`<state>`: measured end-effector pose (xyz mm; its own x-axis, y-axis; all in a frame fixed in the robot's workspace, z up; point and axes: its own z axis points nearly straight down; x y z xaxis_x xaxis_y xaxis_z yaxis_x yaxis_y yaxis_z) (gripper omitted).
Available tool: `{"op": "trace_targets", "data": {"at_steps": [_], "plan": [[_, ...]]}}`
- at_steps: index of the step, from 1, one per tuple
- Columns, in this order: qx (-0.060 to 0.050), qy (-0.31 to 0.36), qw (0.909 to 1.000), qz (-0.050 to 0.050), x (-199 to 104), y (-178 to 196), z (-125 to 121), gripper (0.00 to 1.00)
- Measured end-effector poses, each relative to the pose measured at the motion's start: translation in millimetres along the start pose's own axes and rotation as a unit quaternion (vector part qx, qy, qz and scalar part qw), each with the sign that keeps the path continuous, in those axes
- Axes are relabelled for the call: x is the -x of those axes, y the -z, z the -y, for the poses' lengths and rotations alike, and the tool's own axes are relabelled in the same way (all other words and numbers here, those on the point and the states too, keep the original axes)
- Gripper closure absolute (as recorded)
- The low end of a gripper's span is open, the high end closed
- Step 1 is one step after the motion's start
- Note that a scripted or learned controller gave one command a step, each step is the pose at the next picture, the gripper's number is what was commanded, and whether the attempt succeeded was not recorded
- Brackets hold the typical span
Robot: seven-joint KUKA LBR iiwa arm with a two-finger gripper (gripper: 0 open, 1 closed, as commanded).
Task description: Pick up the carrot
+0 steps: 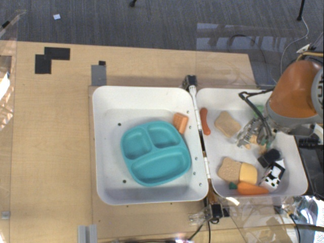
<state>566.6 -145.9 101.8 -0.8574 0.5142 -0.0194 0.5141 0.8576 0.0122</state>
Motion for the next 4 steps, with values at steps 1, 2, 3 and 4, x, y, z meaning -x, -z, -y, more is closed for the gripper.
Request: {"op": "trace_targets", "data": {"at_steps": [1,2,3,4], "plan": [[-0.001,0.14,0.9901,0.001,-16,-11,14,1.0],[-0.001,0.139,0.9903,0.001,-16,-11,15,0.0],[-0.003,-0.086,0.9963,-0.004,15,-13,28,0.0],[-0.001,-0.041,0.9992,-0.002,-31,60,-14,0.0]]}}
